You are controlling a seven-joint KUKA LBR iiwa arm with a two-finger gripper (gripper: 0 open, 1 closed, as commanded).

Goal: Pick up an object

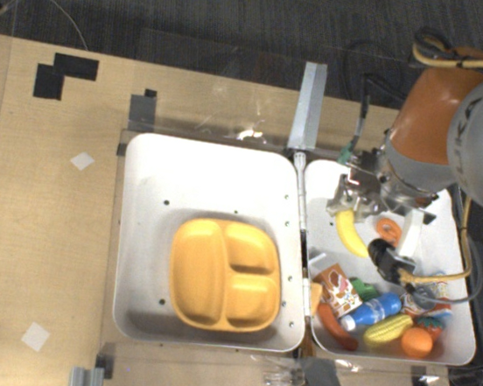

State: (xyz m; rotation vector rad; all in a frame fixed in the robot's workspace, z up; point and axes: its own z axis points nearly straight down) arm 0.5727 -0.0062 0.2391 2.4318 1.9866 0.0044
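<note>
From my console I saw a light wooden bench (pixel 33 231) with black tape marks (pixel 63 72) near its far left corner. Beyond it lay dark carpeted floor (pixel 204 6), and a grey metal bracket (pixel 308 108) stood upright at the bench's back.

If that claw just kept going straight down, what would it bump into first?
Most likely the banana, which lies right under the gripper in the right bin. Depth is hard to judge from this slanted view, so it might meet the bin floor beside it.
</note>
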